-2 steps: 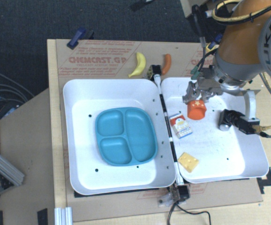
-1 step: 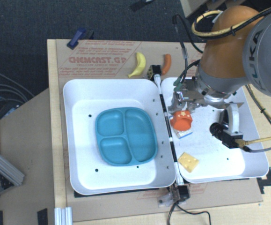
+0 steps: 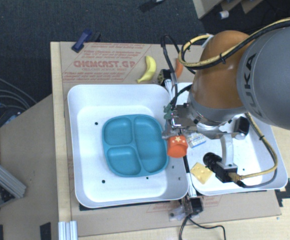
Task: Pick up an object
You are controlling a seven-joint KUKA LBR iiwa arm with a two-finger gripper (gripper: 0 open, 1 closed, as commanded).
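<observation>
gripper (image 3: 177, 134): closed on orange cup (image 3: 177, 146), just below it
blue divided plate (image 3: 134, 145): left of gripper
cheese piece (image 3: 201, 173): below-right

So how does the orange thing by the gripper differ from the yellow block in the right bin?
The orange piece is rounded and bears a small yellow star; the yellow block is a plain, pale wedge-like chunk. The orange piece sits over the seam between the bins, just under the gripper; the yellow block lies inside the right bin, nearer its front corner. Both are small toy-like items.
</observation>
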